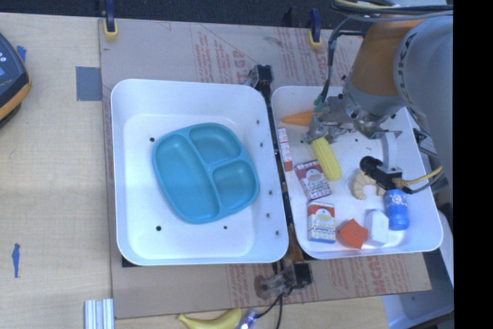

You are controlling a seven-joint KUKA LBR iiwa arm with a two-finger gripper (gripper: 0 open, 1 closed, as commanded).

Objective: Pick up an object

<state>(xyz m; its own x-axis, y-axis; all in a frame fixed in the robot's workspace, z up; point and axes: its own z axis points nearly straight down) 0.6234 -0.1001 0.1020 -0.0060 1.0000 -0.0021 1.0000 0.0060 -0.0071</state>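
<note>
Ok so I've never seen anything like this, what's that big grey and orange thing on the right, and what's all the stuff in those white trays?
That is a robot arm, seen by a camera fixed above the bench and looking down at a slant. Its gripper, a two-finger claw, is low over the right bin, just above a toy corn cob. That bin also holds a carrot, two small red and white cartons and other small toys. The left bin holds a blue divided plate. Whether the claw grips anything is unclear from here.
</note>
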